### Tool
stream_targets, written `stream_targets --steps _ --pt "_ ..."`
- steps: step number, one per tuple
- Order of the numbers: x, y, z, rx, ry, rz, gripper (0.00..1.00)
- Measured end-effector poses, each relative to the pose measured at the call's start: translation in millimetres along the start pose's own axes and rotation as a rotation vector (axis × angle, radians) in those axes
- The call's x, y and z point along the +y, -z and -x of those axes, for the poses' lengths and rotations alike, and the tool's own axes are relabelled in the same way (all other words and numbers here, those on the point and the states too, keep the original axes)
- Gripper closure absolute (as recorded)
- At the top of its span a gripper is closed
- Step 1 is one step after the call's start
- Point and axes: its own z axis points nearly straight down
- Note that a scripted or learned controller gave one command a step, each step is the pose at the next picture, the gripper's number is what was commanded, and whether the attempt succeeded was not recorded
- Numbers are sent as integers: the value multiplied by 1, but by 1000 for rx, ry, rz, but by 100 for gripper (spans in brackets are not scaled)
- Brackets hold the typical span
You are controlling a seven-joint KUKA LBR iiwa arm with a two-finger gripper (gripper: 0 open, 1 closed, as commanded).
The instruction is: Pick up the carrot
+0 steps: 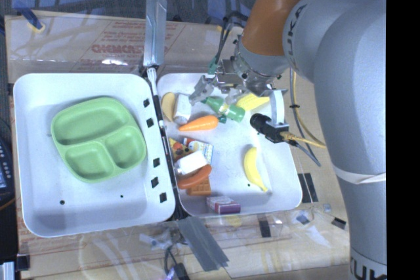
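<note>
Small orange plastic toy carrot (199, 123) lies in right white bin (289, 187), just below the gripper (211, 87). Grip state: cannot tell. Likely light, rigid, slick; best pinched across its thicker middle.

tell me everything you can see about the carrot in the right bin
The small orange plastic-looking carrot is smooth and tapered. It lies flat, roughly crosswise in the view, in the upper-left part of the right white bin. Its right end sits close against a green bottle-like toy; whether they touch cannot be told. The grey arm's gripper is just above it in the view. Nothing is seen gripping the carrot.
</note>
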Motion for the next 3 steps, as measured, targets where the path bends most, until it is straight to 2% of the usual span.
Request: stream_targets --steps 1,2,3 --pt "-12 98 55 -2 33 7 0" --pt "-13 -85 29 0 170 -2 0" --pt "-12 -73 30 -1 174 0 100"
